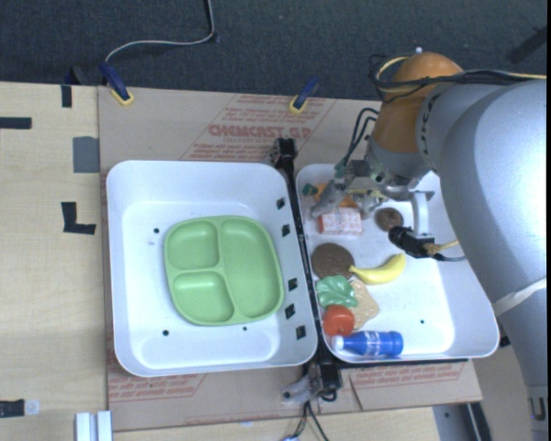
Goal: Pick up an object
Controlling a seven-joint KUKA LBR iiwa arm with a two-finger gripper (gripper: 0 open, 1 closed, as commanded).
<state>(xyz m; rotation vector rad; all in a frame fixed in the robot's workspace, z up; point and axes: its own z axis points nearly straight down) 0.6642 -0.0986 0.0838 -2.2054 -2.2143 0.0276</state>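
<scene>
Banana (382,269), judged light, firm and best pinched across its middle, lay at four o'clock from the gripper (349,194), whose state could not be told.

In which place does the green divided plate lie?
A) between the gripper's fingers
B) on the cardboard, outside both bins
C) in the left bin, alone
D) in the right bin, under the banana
C: the green divided plate lies flat on the floor of the left bin with nothing else beside it, while the banana lies in the right bin.
</scene>
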